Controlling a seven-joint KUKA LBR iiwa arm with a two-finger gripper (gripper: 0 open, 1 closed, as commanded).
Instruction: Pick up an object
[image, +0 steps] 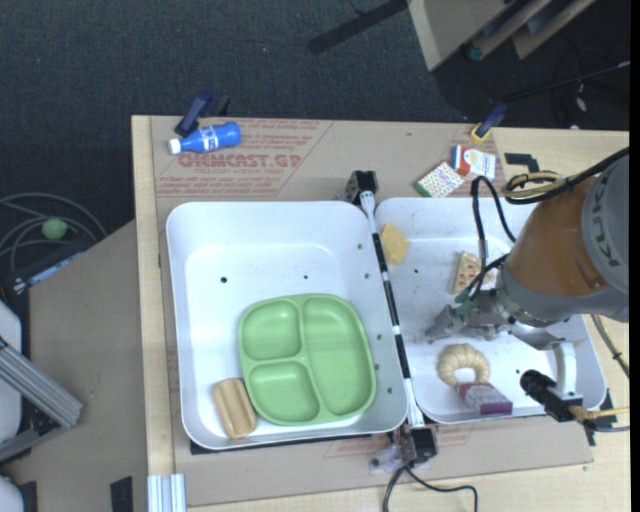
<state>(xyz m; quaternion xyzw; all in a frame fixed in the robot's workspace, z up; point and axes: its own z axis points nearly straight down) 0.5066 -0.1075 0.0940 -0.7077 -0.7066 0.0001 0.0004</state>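
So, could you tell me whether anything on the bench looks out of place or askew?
One thing: a blue and white bottle lies on its side on the bench board behind the left bin, outside both bins. Inside, the green divided plate, the tan block and the croissant all lie flat; nothing looks spilled.

Green divided plate (305, 357): smooth plastic, looking matt. White bins (200, 300): glossy plastic, showing soft sheen. Surface (150, 330): appearing as pale bare wood. Croissant (464, 362): looking rough, crusty.
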